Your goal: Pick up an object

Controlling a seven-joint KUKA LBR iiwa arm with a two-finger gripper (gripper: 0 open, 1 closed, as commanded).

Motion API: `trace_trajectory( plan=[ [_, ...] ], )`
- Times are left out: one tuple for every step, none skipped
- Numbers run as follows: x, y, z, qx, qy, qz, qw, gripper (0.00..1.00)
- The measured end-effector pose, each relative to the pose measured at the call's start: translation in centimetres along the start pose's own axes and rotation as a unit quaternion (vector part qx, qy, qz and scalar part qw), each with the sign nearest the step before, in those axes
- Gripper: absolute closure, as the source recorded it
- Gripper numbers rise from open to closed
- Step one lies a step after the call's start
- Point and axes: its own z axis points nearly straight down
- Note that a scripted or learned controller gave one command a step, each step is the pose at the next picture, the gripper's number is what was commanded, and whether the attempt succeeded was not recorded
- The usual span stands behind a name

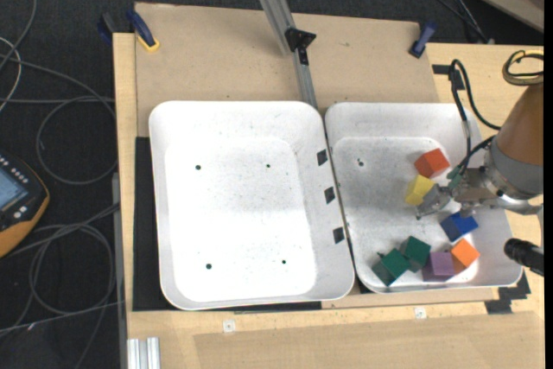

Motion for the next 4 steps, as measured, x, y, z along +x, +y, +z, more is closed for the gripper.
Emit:
trace_trajectory(
  plan=[
    [0.0,0.2,-1.4,-0.004,-0.001,-0.001,1.0000,1.00],
    [-1.0,0.7,-7.0,-0.007,-0.003,-0.001,1.0000,1.00],
    [-1.0,0.8,-9.9,-0.006,-0.002,-0.001,1.0000,1.00],
    [4.5,2.2,-9.1,-0.003,0.000,-0.004,1.0000,1.00]
  ],
)
